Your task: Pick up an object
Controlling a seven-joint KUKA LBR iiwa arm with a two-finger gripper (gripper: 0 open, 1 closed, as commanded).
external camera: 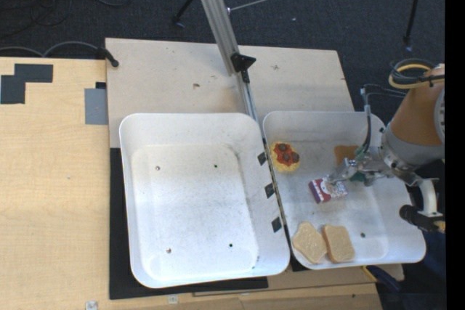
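The right bin (pixel 378 254) holds several small objects. A yellow round piece with red spots (pixel 285 156) lies near its left wall. A red and white packet (pixel 320 190) sits in the middle. Two tan bread slices (pixel 310 242) (pixel 339 243) rest side by side by the front rim. An orange piece (pixel 345 152) lies toward the back, partly hidden by the arm. My gripper (pixel 347 175) hangs low over the bin, just right of the packet and close to it or touching it. The grey and orange arm (pixel 414 127) comes in from the right.
The left bin (pixel 145 134) stands beside the right one, with black clips (pixel 269 189) along the shared rims. A slanted aluminium bar (pixel 218 18) rises behind the bins. A wooden table (pixel 51 185) lies to the left.
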